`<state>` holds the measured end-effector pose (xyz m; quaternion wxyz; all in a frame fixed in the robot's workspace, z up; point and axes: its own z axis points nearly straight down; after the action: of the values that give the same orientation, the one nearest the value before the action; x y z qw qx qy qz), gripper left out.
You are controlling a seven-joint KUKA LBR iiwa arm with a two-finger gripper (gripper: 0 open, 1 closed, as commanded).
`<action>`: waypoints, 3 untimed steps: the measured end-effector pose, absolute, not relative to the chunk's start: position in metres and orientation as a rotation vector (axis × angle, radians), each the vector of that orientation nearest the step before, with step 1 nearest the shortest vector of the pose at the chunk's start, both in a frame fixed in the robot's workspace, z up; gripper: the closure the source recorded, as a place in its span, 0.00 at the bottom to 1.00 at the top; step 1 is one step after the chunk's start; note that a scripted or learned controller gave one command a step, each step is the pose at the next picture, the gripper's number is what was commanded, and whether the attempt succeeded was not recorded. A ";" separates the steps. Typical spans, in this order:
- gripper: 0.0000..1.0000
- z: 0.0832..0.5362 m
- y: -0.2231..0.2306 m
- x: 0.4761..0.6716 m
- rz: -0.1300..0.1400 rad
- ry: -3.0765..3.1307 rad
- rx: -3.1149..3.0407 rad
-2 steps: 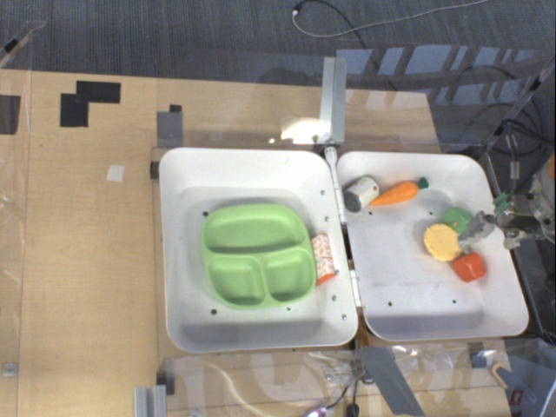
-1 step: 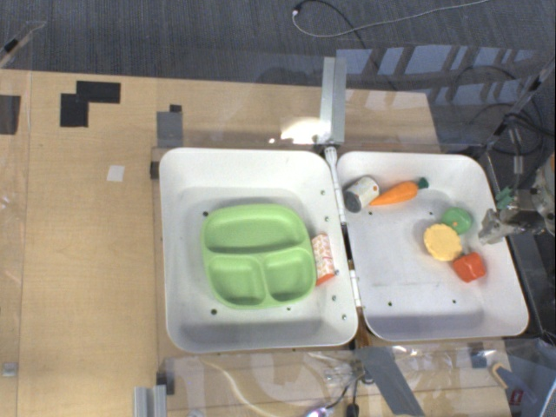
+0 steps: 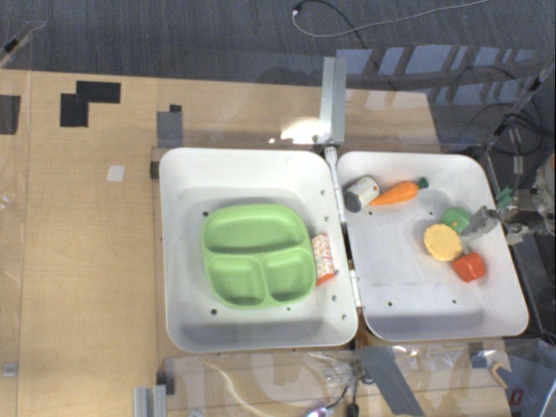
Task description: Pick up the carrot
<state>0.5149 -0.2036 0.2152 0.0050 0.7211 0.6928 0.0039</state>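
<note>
Carrot (image 3: 395, 193) lies at the far end of the right bin (image 3: 434, 320), touching a grey-white cylinder (image 3: 359, 193). Gripper (image 3: 483, 222) sits over green food (image 3: 455, 218); jaws' state I cannot tell. Risk: nudging that cylinder, rolling the carrot away.

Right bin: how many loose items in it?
5. A cup lies at the top left of the right bin, the carrot beside it. A yellow piece, green piece and red piece cluster at right, near the claw.

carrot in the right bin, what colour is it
Orange with a small green tip; the carrot shows best in the camera view.
</note>
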 end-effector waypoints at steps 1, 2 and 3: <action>0.00 0.326 -0.200 0.573 0.006 2.233 2.198; 0.00 0.243 -0.205 0.575 0.003 2.553 1.822; 0.00 0.219 -0.205 0.626 0.003 2.586 1.772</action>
<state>0.6264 -0.2046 0.2190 0.0033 0.5651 0.8250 0.0010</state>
